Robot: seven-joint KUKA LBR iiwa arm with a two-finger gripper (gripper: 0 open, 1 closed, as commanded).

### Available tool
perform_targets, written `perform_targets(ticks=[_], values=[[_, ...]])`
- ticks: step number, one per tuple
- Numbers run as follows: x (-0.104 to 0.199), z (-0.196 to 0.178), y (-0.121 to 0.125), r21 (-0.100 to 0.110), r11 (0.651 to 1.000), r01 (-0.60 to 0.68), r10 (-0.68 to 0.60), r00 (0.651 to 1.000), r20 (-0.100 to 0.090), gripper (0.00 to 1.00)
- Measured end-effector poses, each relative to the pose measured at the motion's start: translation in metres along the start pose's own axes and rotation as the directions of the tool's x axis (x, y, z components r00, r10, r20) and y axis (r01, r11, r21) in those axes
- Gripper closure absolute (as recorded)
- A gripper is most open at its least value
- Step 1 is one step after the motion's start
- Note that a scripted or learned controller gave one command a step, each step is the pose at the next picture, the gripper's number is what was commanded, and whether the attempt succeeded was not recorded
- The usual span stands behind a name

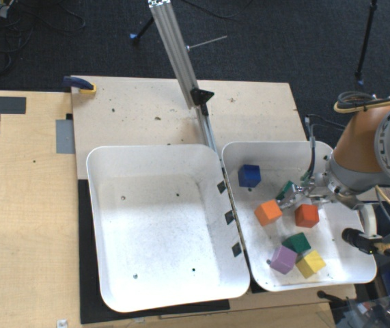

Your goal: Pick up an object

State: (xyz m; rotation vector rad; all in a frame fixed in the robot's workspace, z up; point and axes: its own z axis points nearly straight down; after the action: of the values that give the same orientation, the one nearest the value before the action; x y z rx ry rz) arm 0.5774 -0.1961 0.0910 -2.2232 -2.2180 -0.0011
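The right bin (324,149) holds several cubes. A blue cube (249,175) sits near its back left. An orange cube (268,212) and a red cube (307,215) lie mid-bin. A green cube (296,242), a purple cube (283,259) and a yellow cube (310,264) cluster at the front. My gripper (290,195) reaches in from the right and hangs low between the orange and red cubes, just behind them. Nothing is visibly held in it.
The left bin (113,157) lies beside the right one, their rims meeting at mid-view. A slanted metal post (177,50) rises behind the bins. The arm's grey and orange body (362,149) covers the right bin's right edge.
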Motion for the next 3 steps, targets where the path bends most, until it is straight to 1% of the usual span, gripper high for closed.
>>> perform_targets(ticks=[1,2,3], values=[[-0.001,-0.01,0.0,0.001,1.0,-0.005,0.005,1.0,-0.001,1.0],[-0.003,-0.058,0.009,-0.003,1.0,0.003,-0.003,1.0,0.002,1.0],[-0.007,-0.101,0.008,-0.003,1.0,0.003,-0.003,1.0,0.002,1.0]])
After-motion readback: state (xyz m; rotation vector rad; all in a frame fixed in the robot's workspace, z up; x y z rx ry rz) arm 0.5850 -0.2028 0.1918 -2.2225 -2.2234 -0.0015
